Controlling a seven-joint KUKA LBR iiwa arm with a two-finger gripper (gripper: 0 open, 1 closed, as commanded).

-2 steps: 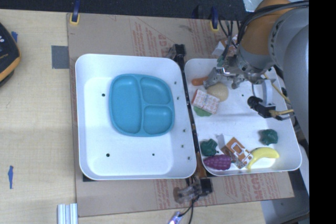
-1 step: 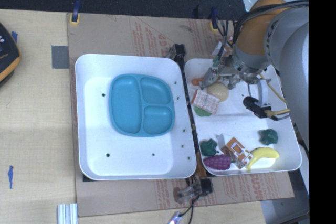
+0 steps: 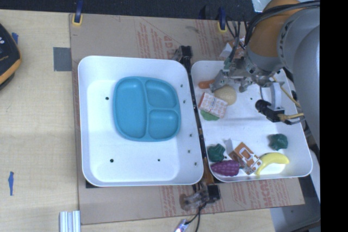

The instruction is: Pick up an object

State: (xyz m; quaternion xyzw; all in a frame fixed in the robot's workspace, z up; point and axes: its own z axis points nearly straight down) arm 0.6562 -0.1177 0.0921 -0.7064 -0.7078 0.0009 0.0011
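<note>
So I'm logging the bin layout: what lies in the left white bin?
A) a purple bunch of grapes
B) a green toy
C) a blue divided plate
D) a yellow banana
C: the blue divided plate lies in the left bin, while the banana lies in the right bin.

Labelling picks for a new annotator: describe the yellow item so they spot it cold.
Look in the right bin, the one holding small items rather than the blue tray. Go to its near right corner. The banana lies there, curved and yellow, beside a patterned packet and below a dark green piece.
</note>
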